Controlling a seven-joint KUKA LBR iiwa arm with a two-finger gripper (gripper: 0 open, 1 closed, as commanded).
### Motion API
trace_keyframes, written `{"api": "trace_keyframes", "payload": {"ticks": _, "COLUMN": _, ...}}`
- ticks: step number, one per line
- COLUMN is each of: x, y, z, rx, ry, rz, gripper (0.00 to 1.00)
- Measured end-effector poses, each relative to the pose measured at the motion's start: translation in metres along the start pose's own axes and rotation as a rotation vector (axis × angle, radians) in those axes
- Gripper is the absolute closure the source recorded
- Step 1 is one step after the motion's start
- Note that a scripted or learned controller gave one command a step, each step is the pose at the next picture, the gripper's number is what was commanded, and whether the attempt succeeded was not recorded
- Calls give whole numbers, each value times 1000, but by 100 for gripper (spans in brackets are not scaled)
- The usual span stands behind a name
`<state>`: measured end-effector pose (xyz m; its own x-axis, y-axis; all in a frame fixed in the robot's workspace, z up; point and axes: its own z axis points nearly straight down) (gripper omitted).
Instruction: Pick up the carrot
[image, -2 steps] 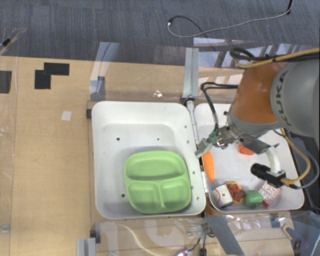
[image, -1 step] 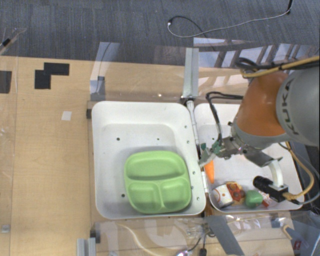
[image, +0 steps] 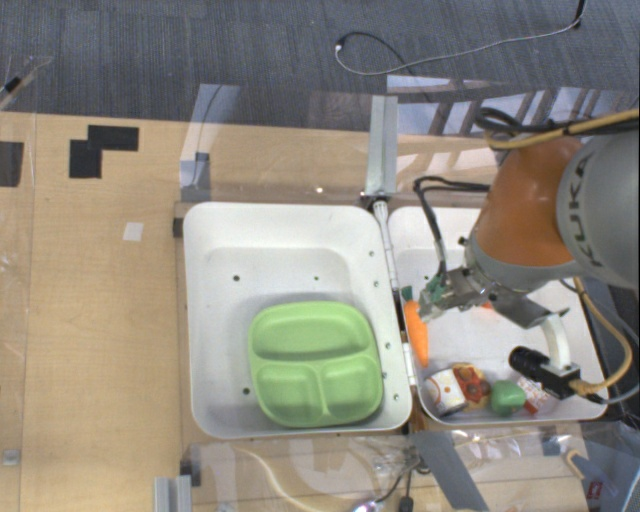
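The claw (image: 438, 294) hangs low in the right bin (image: 470, 342), close to its left wall; I cannot tell whether it is open or closed. Just beside it the carrot (image: 417, 336), a short orange taper, lies lengthwise against that left wall. A white-and-red thing (image: 448, 390) and a green lump (image: 507, 397) crowd the bin's near edge, and a green divided plate (image: 315, 362) sits in the left bin (image: 270, 250).

You've got one piece of lettering to read here: dark capitals running down the rounded grey casing of the robot arm (image: 598, 215), spelling K-U-K before the curve cuts off the rest. The small round can with the red and white label (image: 452, 388) carries print, but it's too small for you to make out.
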<state>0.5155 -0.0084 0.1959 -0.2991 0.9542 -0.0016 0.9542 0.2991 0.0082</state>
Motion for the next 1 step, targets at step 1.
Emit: {"api": "trace_keyframes", "payload": {"ticks": 1, "x": 0, "y": 0, "z": 0, "rx": 0, "ry": 0, "rz": 1, "gripper": 0}}
